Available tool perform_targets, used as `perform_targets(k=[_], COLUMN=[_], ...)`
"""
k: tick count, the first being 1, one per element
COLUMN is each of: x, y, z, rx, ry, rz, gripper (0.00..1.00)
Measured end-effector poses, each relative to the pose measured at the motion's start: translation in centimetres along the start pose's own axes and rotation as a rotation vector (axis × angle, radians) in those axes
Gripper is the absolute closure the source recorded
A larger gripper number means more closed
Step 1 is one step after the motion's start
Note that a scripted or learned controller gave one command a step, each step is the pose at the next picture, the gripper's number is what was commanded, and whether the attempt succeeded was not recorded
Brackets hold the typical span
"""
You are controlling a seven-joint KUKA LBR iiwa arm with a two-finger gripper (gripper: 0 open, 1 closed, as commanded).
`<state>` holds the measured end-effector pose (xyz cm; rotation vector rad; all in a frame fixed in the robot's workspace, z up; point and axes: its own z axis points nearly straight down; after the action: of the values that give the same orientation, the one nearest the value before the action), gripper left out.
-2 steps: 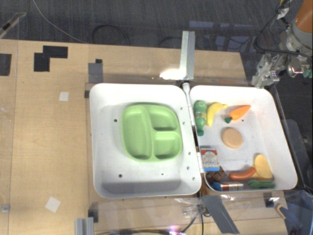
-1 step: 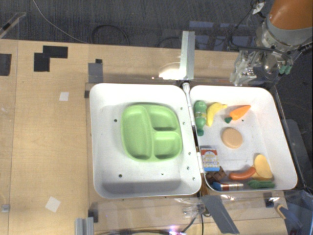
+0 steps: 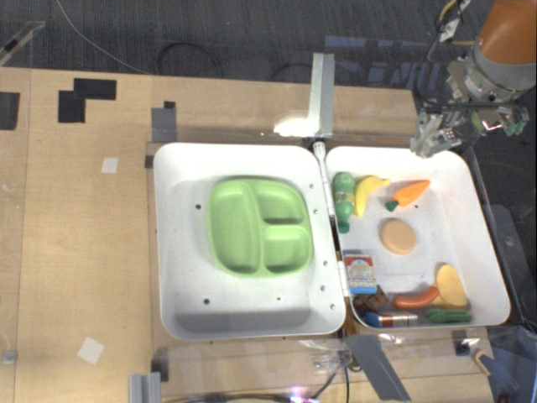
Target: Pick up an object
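In the camera view the pick looks barely begun: the claw [image 3: 430,137] hangs over the far corner of the right bin [image 3: 487,217], nothing between its fingers, and whether it is released or clenched I cannot tell. Every candidate lies in that bin: a carrot [image 3: 409,192] nearest the claw, a banana [image 3: 367,193] beside a green vegetable [image 3: 342,198], a round tan cookie [image 3: 398,237], a small box [image 3: 359,273], a sausage [image 3: 415,298]. The left bin [image 3: 180,225] holds a green divided plate [image 3: 258,227]. The near-corner pieces crowd together; the carrot lies freer.

Matt green plastic tray [image 3: 258,227] in smooth white bin [image 3: 180,300]; pale wood bench [image 3: 75,250].
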<state>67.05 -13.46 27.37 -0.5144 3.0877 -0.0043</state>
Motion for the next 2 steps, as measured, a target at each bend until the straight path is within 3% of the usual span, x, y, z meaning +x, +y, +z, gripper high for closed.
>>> perform_targets(k=[1,2], x=[-4.0,-0.7], y=[11.4,8.8], z=[-2.5,-0.3], rx=[-0.005,-0.002], ry=[-0.004,0.001], rz=[0.093,-0.096], gripper=[1.00,1.00])
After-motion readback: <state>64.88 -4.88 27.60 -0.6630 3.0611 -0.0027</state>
